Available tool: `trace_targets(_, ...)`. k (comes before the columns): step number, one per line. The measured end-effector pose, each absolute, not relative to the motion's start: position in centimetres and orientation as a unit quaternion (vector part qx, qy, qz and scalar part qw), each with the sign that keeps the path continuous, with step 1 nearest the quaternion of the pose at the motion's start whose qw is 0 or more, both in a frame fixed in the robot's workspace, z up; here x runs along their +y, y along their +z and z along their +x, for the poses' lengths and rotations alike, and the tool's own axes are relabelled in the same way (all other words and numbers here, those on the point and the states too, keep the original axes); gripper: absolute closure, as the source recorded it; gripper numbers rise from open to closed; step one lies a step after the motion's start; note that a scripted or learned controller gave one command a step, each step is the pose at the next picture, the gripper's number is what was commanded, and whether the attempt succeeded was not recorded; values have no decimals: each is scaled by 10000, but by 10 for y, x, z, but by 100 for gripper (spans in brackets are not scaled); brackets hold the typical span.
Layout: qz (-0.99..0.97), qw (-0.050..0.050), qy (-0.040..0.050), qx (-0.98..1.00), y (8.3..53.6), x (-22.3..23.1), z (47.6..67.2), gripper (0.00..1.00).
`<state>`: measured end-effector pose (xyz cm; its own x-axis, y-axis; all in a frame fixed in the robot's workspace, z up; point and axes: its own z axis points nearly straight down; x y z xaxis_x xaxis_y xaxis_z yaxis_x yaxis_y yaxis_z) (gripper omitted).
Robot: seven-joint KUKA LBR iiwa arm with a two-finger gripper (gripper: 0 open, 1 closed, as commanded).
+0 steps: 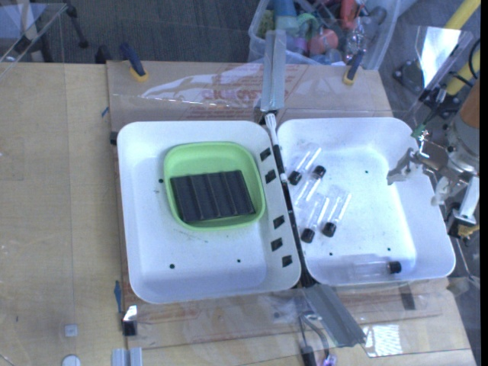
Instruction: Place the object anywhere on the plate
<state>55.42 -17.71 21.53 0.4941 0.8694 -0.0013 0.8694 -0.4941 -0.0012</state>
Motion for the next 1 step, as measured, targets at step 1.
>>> trace_targets(1, -8573, -3, 3, -5148, 313, -202, 575, 0)
